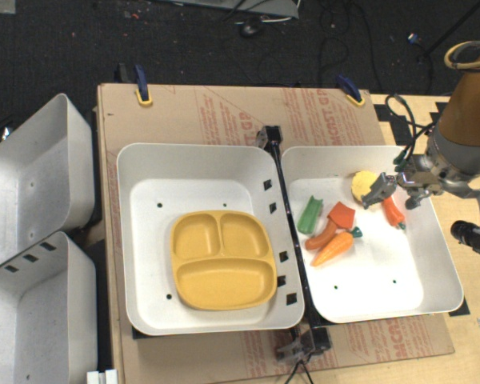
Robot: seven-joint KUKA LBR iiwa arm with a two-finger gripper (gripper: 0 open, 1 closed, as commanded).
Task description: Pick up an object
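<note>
The right bin (400, 294) holds several toy foods. A yellow lemon-like piece (362, 184) lies at the back, next to a green piece (310, 214) and an orange-red block (342, 214). Two carrots (334, 245) lie near the bin's middle. My gripper (395, 194) hangs over the bin's back right part and stands open. One finger (376, 192) is just beside the yellow piece. A small red-orange piece (394, 212) lies right below the gap between the fingers, not gripped.
The left bin (144, 214) holds a yellow divided plate (222, 260). A black divider (286, 222) runs between the bins. Two spare white bins (32, 214) stand off the bench at the left. Cables trail at the back right.
</note>
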